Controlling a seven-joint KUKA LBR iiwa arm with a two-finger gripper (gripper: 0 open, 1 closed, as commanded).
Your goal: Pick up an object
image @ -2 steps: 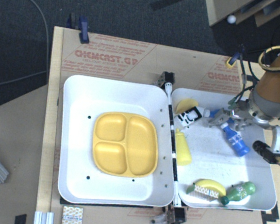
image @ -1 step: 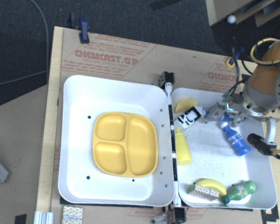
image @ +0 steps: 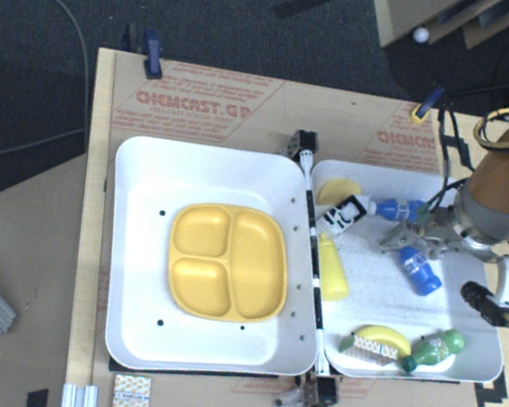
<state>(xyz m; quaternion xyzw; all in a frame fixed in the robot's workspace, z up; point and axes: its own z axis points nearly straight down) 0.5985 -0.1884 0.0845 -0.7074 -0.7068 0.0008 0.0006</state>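
- The gripper [image: 417, 239], right of frame centre in the right bin [image: 492, 324], hangs over a blue bottle [image: 418, 271]; whether its fingers are spread or closed cannot be told.
- The bottle's long axis runs upper left to lower right, its cap end probably upper left.
- A misaligned closure could roll it away.

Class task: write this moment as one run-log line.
arm: over right bin | gripper: above blue bottle | left bin: yellow plate

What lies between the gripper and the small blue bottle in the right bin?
Nothing visible does: the gripper hangs directly above the small blue plastic bottle in the right white bin.
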